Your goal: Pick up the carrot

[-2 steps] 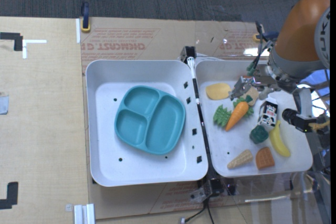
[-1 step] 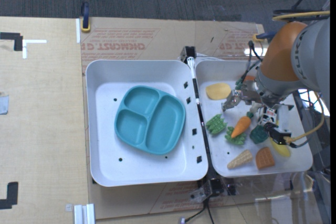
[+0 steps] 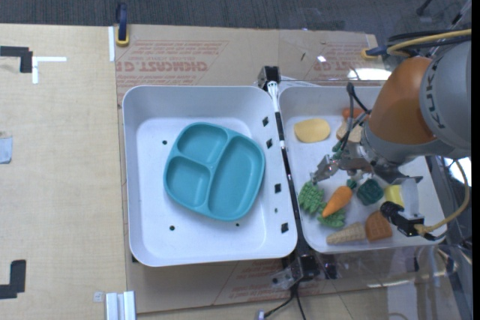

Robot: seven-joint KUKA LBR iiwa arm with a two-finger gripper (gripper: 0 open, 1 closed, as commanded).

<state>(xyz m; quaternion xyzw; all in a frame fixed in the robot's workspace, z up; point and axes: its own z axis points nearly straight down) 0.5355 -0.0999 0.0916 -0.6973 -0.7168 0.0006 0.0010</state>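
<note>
Jaws (image 3: pixel 328 168) poised just above tapered orange carrot (image 3: pixel 337 199) beside bumpy broccoli (image 3: pixel 311 198).

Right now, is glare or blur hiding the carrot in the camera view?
Camera view: the carrot is sharp and evenly lit, no glare on it; a bright reflection sits on the bench past the right bin; the gripper looks slightly soft and shadowed under the arm.

Carrot (image 3: pixel 337 200) hemmed: broccoli (image 3: pixel 310 197) left, teal toy (image 3: pixel 369 192) right; bare bin floor (image 3: pixel 300 157) upper left.
</note>
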